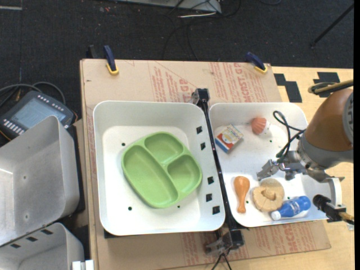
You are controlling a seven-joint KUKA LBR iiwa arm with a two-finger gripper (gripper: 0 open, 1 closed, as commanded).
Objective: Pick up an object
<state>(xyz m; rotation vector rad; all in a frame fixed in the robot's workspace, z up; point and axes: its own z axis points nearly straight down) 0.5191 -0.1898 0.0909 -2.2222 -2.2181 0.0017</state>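
Note:
My gripper hangs in the right bin, at the end of the grey arm with the orange band. It sits just above a tan ring-shaped bagel and does not visibly touch it. An orange drumstick lies left of the bagel. A blue bottle lies on its side at the bin's front edge. Farther back are a small white, red and blue carton and a pinkish-orange round toy. Nothing shows between the gripper's tips.
The left bin holds a green divided plate. A black divider runs between the bins. A black cable loops over the back of the right bin near the arm. Grey equipment stands at far left.

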